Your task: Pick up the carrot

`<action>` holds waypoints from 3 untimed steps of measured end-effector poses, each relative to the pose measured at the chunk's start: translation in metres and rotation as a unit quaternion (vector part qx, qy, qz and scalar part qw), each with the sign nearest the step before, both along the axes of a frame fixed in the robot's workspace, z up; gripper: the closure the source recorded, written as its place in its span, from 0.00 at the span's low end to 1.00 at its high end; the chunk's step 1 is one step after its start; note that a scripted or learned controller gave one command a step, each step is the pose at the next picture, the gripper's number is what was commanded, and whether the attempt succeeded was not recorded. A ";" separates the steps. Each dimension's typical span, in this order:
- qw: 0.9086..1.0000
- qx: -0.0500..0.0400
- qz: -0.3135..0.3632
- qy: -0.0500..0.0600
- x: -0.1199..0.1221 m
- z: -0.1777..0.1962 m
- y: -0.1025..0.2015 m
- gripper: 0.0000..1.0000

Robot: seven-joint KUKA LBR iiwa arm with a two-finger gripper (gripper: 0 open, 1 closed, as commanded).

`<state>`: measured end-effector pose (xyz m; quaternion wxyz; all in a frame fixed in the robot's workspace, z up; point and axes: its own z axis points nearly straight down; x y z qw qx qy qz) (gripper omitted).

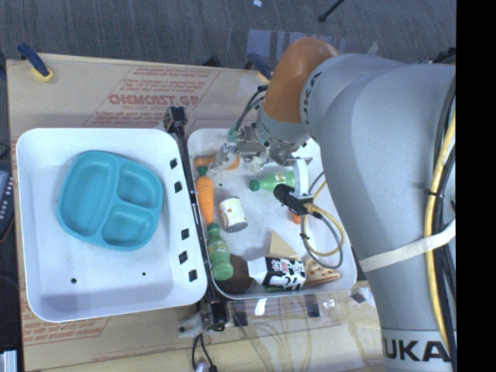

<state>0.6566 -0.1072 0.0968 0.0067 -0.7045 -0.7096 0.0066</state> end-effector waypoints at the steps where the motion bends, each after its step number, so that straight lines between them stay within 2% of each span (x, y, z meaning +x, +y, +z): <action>1: 0.997 -0.002 -0.077 -0.002 -0.009 -0.008 0.016 0.00; 2: 0.962 -0.003 -0.273 -0.001 -0.048 -0.009 0.006 0.00; 3: 0.876 -0.007 -0.483 0.002 -0.002 -0.009 0.017 0.00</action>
